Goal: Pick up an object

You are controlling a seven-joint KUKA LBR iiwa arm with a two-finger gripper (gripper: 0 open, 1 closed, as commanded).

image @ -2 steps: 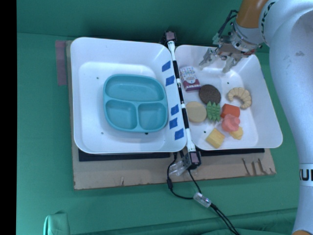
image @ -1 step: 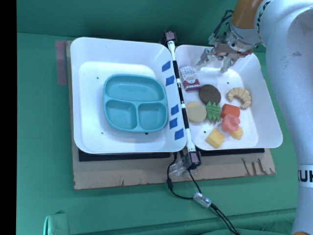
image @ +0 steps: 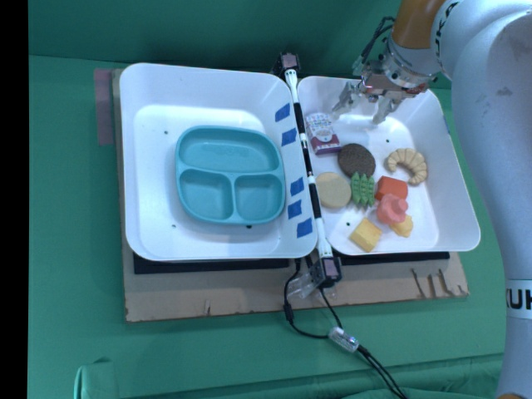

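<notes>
The grey arm with the orange band is reaching in over the far edge of the right shallow white bin [image: 462, 191]. Its two-finger gripper [image: 360, 106] is hanging above the bin's far end with its fingers spread wide and nothing between them.

Toy food is lying in this bin. A small red-and-white printed carton [image: 322, 133] is sitting near the bin's far left corner, just beside the spread fingers. A dark brown round patty [image: 356, 158] is lying next to it, toward the middle. A tan croissant [image: 407, 165] is resting near the right edge. A pale round biscuit [image: 334, 189] is lying along the left edge, touching a green pea pod [image: 362, 189]. An orange-red block [image: 391, 188] and a pinkish-red piece [image: 391, 209] are sitting near the middle, and a yellow cheese wedge [image: 365, 234] is lying toward the near edge.

The left shallow white bin [image: 150, 98] is carrying a teal plastic tray with three compartments [image: 229, 175] at its middle.
</notes>
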